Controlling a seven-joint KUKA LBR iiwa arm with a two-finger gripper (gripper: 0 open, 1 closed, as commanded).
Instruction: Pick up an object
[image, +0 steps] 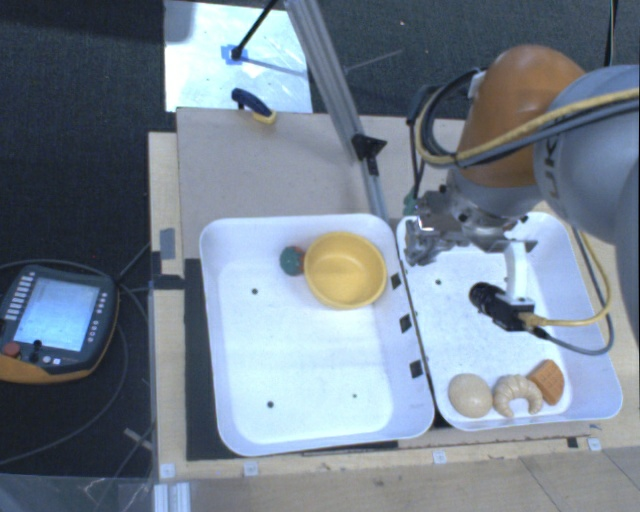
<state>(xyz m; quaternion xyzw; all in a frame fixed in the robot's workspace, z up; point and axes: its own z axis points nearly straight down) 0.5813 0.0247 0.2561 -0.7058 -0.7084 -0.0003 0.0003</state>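
Observation:
A yellow bowl (345, 269) sits at the top right of the left bin (250, 400), and a small dark green ball (291, 260) touches its left side. In the right bin (590, 330), along the near edge, lie a cream round bun (470, 395), a pale croissant (517, 393) and an orange wedge (547, 379). My gripper (420, 243) hangs over the right bin's far left corner, close to the wall between the bins. It is well away from the three pieces at the near edge, and I see nothing in it.
A slanted metal pole (340, 95) with a black clamp crosses the board behind the bins. A black cylinder with a yellow cable (497, 303) hangs off the wrist over the right bin. A teach pendant (55, 320) lies on the floor at left.

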